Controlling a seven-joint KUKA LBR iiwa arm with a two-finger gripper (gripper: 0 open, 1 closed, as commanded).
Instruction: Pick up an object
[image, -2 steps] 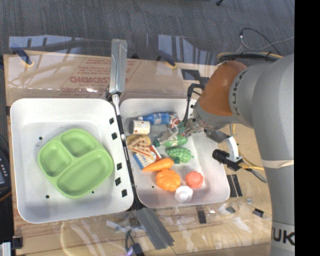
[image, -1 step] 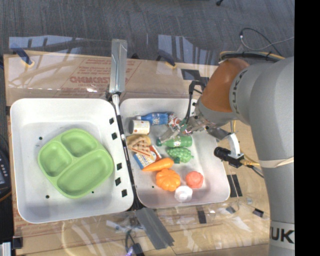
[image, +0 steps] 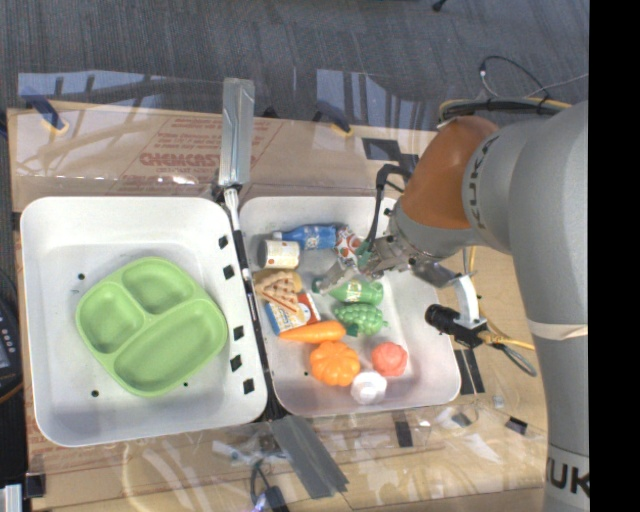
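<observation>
My gripper (image: 352, 268) reaches down into the right bin (image: 432, 372) near its middle, just above a green leafy vegetable toy (image: 358, 293). A bunch of green grapes (image: 362, 318) lies right below that toy. The arm's wrist covers the bin's right rear part. Nothing is clearly seen between the gripper's tips. Close to the gripper's left are a blue-and-white bottle (image: 300, 240) lying on its side and a small patterned packet (image: 347, 243).
The right bin also holds a waffle (image: 279, 287), a small box (image: 288, 314), a carrot (image: 314, 332), an orange pepper (image: 334, 364), a red tomato (image: 390, 358) and a white piece (image: 368, 388). A green divided plate (image: 150, 325) sits in the left bin (image: 50, 240).
</observation>
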